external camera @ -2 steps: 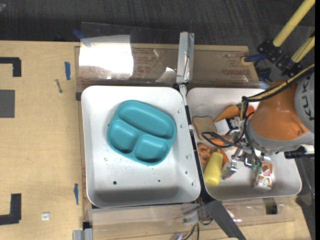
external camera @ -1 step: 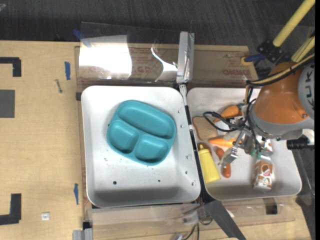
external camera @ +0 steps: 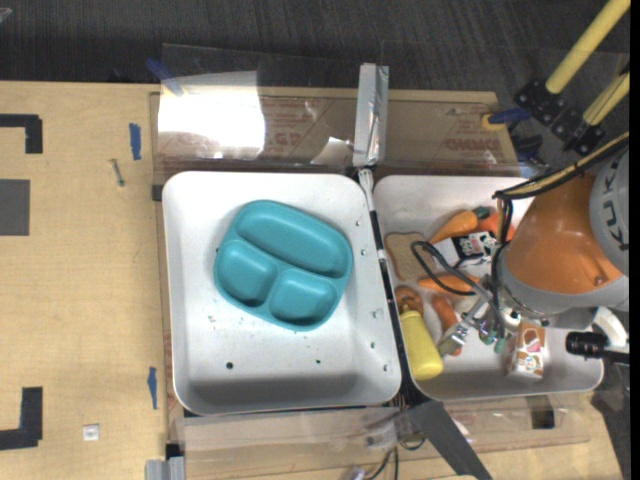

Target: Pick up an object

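2 shallow white bins are seen side by side on the bench: the left bin (external camera: pixel 190 298) and the right bin (external camera: pixel 420 200), rims touching along the mid line.

In the left bin, 1 teal tray (external camera: pixel 283 262) is laid flat, approx. centred, w/ 3 compartments: 1 long one at the back, 2 smaller ones at the front. A few dark specks are noted on the bin floor near the front.

The right bin is cluttered. Counted there, as far as can be made out:
- 1 yellow bottle (external camera: pixel 420 344), lying along the left wall, near the front.
- 1 orange carrot-like item (external camera: pixel 460 224) towards the back, partly under the arm.
- 1 small orange piece (external camera: pixel 441 286) between carrot and bottle.
- 1 small printed carton (external camera: pixel 528 354) at the front, right of the gripper.
- 1 brown flat card (external camera: pixel 404 252) on the floor by the left wall.

Other bits under the arm are too hidden to count.

The arm (external camera: pixel 565 243) is reached in from the right, its orange band over the right bin. The gripper (external camera: pixel 472 326) is held low in that bin, just beside the yellow bottle and near the carton; whether it is wide, narrow or gripping anything can't be told, since its tip is a blur of metal and wires. No contact w/ any item can be confirmed.

Behind the bins, 1 clear plastic sheet (external camera: pixel 210 118) and 1 upright silver strip (external camera: pixel 370 113) are seen. 2 yellow poles (external camera: pixel 592 36) are visible at top right.
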{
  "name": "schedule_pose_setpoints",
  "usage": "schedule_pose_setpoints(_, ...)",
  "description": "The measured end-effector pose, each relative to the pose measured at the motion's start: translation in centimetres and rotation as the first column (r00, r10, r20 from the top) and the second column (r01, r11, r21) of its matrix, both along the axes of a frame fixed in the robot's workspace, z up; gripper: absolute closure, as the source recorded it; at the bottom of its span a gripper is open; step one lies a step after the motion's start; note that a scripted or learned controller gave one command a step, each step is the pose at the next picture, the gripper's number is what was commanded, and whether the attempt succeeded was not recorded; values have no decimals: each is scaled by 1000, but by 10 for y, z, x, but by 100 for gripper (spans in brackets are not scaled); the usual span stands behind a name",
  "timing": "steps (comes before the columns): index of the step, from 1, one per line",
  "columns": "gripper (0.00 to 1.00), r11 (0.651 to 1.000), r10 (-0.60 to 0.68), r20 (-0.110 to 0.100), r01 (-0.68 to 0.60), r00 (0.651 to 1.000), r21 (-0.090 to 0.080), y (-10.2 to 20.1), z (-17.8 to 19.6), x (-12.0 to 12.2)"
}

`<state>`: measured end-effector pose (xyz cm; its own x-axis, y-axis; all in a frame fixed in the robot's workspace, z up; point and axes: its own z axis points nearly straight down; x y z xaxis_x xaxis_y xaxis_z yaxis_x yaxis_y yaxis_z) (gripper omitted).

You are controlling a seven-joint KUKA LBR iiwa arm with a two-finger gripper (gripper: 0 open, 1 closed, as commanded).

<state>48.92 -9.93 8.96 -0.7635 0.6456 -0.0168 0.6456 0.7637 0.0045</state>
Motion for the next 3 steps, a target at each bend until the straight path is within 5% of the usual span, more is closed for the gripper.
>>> schedule_pose_setpoints(1, 100, 1000, 4, 8, -4, 1000, 0, 2, 12, 3)
schedule_pose_setpoints(2, 100, 1000, -26, -7, 26, 1000, 8, 43, 99, 119)
schedule_pose_setpoints(3, 100, 992, -128, -8, 128, 992, 9, 105, 142, 155)
